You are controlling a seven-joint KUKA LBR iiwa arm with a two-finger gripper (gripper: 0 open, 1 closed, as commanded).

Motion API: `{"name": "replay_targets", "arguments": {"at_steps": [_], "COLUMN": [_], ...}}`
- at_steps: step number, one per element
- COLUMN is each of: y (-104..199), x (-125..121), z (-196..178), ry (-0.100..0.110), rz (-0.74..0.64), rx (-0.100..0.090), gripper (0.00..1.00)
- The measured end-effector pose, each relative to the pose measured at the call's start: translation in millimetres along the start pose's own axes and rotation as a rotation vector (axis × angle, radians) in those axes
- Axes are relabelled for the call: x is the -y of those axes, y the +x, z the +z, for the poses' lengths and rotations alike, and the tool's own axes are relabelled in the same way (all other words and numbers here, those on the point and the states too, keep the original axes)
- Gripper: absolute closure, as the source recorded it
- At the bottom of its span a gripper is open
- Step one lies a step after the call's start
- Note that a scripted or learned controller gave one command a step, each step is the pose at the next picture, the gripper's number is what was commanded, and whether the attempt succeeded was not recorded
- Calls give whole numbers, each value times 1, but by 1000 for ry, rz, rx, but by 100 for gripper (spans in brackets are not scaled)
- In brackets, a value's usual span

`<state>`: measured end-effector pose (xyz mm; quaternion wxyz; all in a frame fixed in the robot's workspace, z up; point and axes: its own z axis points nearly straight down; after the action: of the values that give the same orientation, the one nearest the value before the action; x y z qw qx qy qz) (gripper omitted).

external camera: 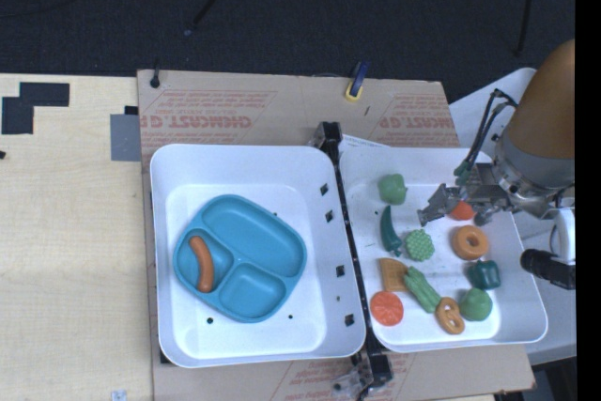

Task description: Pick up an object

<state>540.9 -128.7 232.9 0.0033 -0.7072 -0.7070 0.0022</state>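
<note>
The right white bin (535,319) holds several toy foods. Among them are a green lump (392,189), a dark green pod (388,227), a knobbly green ball (419,245), an orange doughnut (470,243) and a red round piece (386,307). My gripper (459,208) hangs low over the bin's upper right part. Its dark fingers (433,208) are spread, so it is open. A small red-orange piece (462,212) lies between them, partly hidden. Whether the fingers touch it I cannot tell.
The left white bin (178,333) carries a blue divided plate (268,244) with an orange sausage (202,262) in its left compartment. More toys crowd the right bin's front: a green cucumber (422,288), an orange ring (450,316), green pieces (476,303). A black divider (343,239) separates the bins.
</note>
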Motion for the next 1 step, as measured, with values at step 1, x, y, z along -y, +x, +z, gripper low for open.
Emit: {"name": "replay_targets", "arguments": {"at_steps": [1], "y": [8], "x": [-8], "z": [55], "ry": [1], "rz": [0], "rx": [-1], "gripper": [0]}}
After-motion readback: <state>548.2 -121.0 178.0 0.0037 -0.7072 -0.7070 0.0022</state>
